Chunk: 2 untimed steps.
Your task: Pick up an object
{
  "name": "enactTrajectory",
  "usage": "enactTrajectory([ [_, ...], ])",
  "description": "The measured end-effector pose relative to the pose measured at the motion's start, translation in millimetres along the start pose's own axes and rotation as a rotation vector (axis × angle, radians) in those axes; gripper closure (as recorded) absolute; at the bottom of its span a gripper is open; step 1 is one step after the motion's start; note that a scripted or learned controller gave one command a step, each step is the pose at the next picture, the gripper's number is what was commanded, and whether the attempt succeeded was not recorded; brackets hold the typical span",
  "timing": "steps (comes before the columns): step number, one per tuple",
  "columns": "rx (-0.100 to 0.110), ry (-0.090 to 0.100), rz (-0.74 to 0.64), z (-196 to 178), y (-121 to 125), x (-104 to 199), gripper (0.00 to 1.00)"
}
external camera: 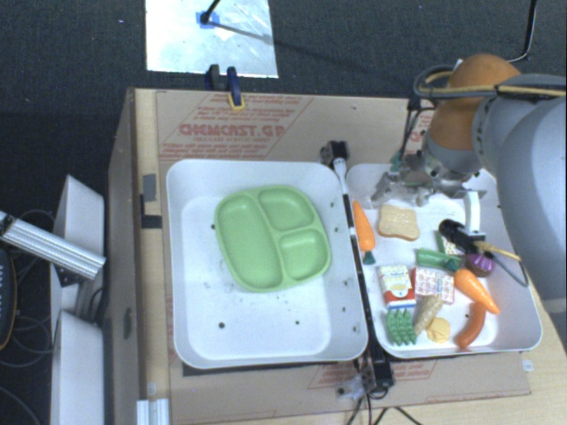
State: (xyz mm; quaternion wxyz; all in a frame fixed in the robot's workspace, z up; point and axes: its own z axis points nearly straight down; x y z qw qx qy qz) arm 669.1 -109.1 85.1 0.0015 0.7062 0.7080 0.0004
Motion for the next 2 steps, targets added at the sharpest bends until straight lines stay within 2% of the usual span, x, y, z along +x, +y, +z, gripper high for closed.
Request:
enactTrajectory([
  [1, 0.0, 0.0, 0.0, 0, 0, -3, 0.0],
  [2, 0.0, 0.0, -0.002, 0, 0, 11, 0.0],
])
